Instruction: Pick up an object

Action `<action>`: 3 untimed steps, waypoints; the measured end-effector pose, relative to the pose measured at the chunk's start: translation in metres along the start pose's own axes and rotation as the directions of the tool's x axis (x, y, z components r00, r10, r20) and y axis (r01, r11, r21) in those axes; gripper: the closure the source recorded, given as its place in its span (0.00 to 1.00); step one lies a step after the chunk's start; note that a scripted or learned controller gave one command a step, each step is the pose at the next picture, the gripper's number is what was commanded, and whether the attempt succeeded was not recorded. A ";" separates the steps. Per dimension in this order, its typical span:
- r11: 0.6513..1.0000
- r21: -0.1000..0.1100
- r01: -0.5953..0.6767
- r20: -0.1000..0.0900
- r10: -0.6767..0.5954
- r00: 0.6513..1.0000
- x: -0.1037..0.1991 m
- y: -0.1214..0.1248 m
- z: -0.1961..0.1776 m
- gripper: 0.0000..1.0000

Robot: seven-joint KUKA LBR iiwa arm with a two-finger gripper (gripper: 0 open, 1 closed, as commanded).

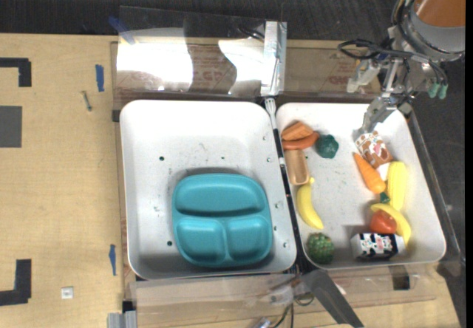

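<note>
My gripper (384, 114) hangs over the back right corner of the right bin (336, 116), fingers apart with nothing between them. Just below it lies a small red-and-white wrapped item (372, 147). Beside that are an orange carrot (368, 172) and a yellow piece (397, 183). Toward the front right sit a red and yellow fruit (385, 220) and a black-and-white can (377, 244). Along the bin's left side lie an orange hot dog (298, 134), a dark green piece (327, 145), a tan cylinder (297, 167), a banana (307, 205) and a green ball (320, 245).
The left bin (148, 134) holds a teal divided tray (222, 219) at its front. A clear plastic sheet (199, 60) stands behind the left bin. The wall between the bins (279, 171) runs down the middle. Cables hang off the wrist (369, 60).
</note>
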State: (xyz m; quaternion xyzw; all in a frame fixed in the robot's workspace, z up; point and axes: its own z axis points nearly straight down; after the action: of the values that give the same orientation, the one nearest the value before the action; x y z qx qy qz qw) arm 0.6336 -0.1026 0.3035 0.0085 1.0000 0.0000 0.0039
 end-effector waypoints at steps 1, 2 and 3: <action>0.993 0.000 -0.122 -0.019 0.122 0.992 0.004 -0.095 0.149 0.00; 0.991 0.000 -0.136 0.001 0.136 0.991 0.036 -0.115 0.215 0.00; 0.960 0.001 -0.278 0.000 0.278 0.960 0.069 -0.084 0.215 0.00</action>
State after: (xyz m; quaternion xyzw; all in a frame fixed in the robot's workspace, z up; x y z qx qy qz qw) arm 0.5649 -0.1850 0.0877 0.1490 0.9888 0.0001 0.0035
